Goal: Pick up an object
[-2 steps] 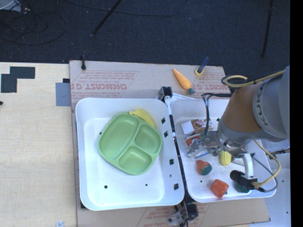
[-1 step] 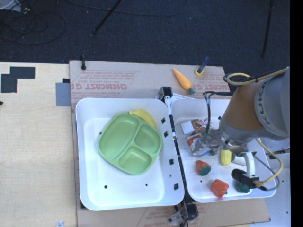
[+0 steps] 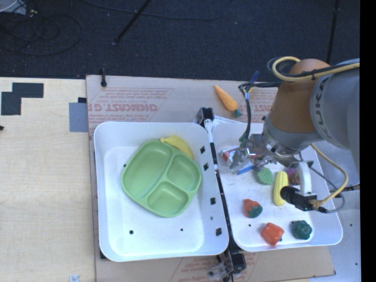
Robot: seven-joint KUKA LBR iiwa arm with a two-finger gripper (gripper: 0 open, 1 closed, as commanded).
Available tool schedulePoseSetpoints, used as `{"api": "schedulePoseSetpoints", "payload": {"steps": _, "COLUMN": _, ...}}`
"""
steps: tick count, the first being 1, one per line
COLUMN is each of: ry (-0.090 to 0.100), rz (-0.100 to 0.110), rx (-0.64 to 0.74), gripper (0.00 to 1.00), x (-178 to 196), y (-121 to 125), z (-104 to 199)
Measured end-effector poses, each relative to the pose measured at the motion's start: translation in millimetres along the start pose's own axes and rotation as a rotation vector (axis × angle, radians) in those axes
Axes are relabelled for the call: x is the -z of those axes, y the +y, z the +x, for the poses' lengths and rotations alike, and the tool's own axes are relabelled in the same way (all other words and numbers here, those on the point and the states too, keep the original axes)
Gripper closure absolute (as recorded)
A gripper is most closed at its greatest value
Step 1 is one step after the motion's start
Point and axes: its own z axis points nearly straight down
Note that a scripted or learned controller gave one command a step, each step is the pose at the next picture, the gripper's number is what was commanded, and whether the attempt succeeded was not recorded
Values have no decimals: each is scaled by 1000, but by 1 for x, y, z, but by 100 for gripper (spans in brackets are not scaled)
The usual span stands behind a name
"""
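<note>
Glossy white bins (image 3: 111, 157) hold a smooth green divided plate (image 3: 161, 178).

Robot lab, grey industrial arm with orange band (image 3: 305, 107), loose black cables on dark carpet floor (image 3: 88, 22), cardboard-covered table (image 3: 135, 101), two shallow white plastic bins (image 3: 106, 216)

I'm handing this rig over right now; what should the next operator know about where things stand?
Gripper: low over the right bin, near its upper left; too blurred to read further, nothing seen held.
Right bin: yellow corn, green knobbly toy, strawberry, orange-red pepper, dark green broccoli.
Left bin: green divided plate over a yellow piece.
Carrot lies outside on the cardboard.
Done: no pick visible. Left: grasp and lift one object.
</note>
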Motion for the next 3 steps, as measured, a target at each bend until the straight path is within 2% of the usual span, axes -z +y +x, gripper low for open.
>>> {"api": "schedulePoseSetpoints", "payload": {"steps": 1, "ry": 0, "rz": -1, "rx": 1, "gripper": 100, "x": 24, "y": 25, "z": 41}}
{"api": "schedulePoseSetpoints", "payload": {"steps": 2, "ry": -1, "rz": 1, "rx": -2, "gripper": 100, "x": 18, "y": -7, "z": -6}}
{"api": "schedulePoseSetpoints", "payload": {"steps": 3, "ry": -2, "rz": -2, "rx": -2, "gripper": 100, "x": 42, "y": 22, "z": -135}}
